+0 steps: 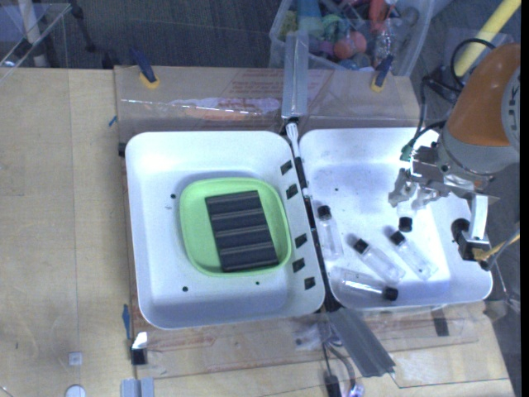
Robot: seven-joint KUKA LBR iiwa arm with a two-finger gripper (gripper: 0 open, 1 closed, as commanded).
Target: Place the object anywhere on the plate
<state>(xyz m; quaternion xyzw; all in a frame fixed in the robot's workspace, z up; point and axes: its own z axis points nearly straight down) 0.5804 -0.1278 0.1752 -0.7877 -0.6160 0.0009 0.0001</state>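
The tool [411, 197] hangs over the right bin [355, 151], in its upper right part, beneath the grey wrist and the orange band of the arm [483, 98]; metal parts and cabling crowd around it, and I cannot tell how far it is open or whether it has anything in its grip, since nothing is plainly visible there. It seems poised over the bin floor because the objects to be picked lie there. Just below it stands a small dark-capped vial [404, 224], the nearest candidate. Further down and to the left lie several more clear vials with black caps: one [400, 244] near the middle of the bin, another [370, 253] beside it, one [366, 287] along the lower edge, and one [326, 224] close to the divider between the bins. They lie scattered at different angles, probably as they fell, so each would need its own approach. Well apart, across the divider, the left bin [149, 222] holds the green plate [194, 201], which sits near the bin's centre. A dark ridged block [241, 230] already covers most of the plate, leaving only the green rim bare, so room for a vial looks scarce.
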